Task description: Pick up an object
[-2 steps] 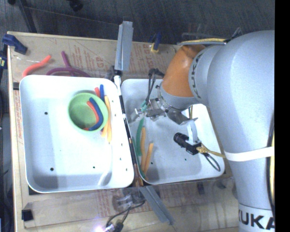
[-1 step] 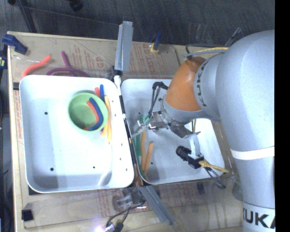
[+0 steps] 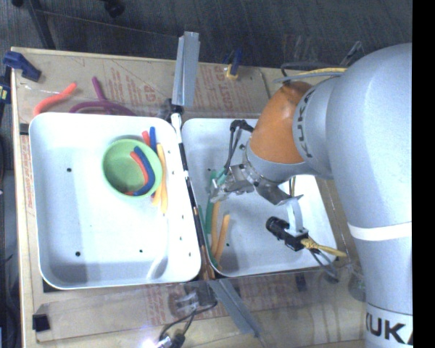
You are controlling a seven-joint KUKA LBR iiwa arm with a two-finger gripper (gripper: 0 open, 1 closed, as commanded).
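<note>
- Arm [image 3: 377,122] comes in from the right, w/ its orange wrist band over the R bin [image 3: 264,258].
- Gripper [image 3: 221,185] sits low at the left side of the R bin, near the wall next to the L bin [image 3: 94,230]. Can't tell if it's open or closed, and I see nothing held.
- Green piece [image 3: 216,174] is right at the gripper, partly hidden. Can't tell if they touch.
- Orange stick [image 3: 223,232] lies on the R bin floor just below the gripper, apart from it, w/ a paler stick [image 3: 211,227] alongside.
- L bin holds a green bowl [image 3: 127,169] w/ a red curved piece [image 3: 139,162] and a blue piece [image 3: 152,138] in it. A yellow stick [image 3: 162,183] is at its right rim.
- Purple hose [image 3: 101,107] lies on the bench behind the L bin.
</note>
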